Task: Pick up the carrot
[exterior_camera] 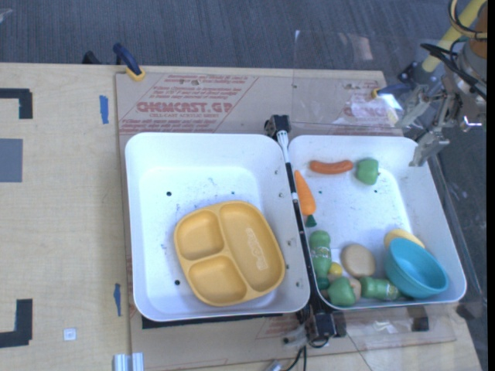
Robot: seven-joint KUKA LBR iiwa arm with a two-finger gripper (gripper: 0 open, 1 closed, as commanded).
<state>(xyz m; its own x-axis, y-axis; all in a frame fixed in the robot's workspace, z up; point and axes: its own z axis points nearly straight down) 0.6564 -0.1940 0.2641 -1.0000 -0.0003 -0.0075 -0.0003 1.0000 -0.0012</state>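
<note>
The carrot (305, 194) is orange with a small green top. It lies lengthwise against the left wall of the right bin (433, 178), close to the divider between the two bins. My gripper (426, 139) hangs over the far right corner of that bin, well to the right of the carrot and farther back. Nothing is visible in its grasp.
An orange sausage (331, 166) and a green vegetable (366, 170) lie at the back of the right bin. Along its front sit a blue bowl (416, 267), a yellow piece (405, 238), a potato (358, 260) and several green items. The left bin (155, 168) holds a yellow divided plate (227, 251).
</note>
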